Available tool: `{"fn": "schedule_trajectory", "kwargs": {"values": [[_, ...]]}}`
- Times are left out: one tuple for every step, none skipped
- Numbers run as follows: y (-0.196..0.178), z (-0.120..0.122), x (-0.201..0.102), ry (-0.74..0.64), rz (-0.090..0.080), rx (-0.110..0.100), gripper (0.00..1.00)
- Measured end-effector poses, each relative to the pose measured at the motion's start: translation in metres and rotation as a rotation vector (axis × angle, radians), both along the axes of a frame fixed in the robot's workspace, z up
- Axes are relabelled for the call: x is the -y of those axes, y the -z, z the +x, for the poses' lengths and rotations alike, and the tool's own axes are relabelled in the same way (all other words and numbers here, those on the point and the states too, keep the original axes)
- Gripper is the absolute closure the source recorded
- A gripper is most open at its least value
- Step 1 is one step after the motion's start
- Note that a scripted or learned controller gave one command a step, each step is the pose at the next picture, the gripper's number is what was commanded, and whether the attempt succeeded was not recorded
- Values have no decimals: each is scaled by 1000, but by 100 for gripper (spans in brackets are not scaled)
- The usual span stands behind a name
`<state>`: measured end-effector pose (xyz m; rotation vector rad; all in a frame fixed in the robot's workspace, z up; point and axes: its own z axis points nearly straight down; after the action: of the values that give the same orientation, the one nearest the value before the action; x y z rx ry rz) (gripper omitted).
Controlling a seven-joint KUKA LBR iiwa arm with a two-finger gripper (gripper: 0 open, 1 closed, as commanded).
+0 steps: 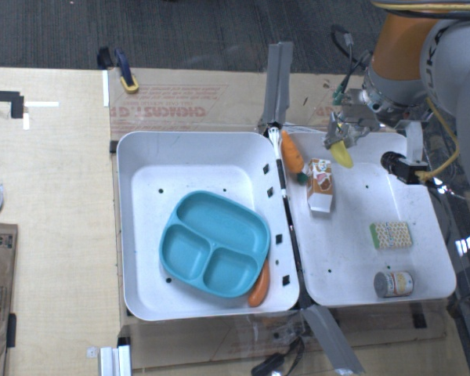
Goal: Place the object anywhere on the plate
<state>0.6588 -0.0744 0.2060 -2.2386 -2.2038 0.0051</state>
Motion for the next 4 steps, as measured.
{"fn": "schedule_trajectory", "kwargs": {"values": [[56,-1,38,-17,1,-1,100],[15,-65,-29,-135,2,0,100],[15,-90,-135,-45,1,-2,100],[11,-124,-212,-73,0,-3,100]]}}
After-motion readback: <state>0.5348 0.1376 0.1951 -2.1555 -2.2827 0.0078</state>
